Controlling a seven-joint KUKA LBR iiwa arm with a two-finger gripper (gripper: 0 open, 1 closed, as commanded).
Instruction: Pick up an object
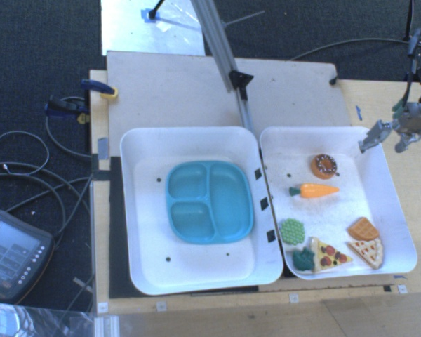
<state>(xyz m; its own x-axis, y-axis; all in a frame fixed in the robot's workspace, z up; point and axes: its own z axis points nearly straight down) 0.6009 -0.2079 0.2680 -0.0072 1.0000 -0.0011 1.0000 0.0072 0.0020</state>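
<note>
- While our gripper hangs over the right bin's upper right edge, fingers spread and holding nothing, we see the carrot lower left.
- It lies lengthwise, left to right.

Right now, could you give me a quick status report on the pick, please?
Tool hovering over right white bin's upper right edge, nothing between its fingers. Orange toy carrot nearest, untouched. Brown doughnut close beside it.
</note>
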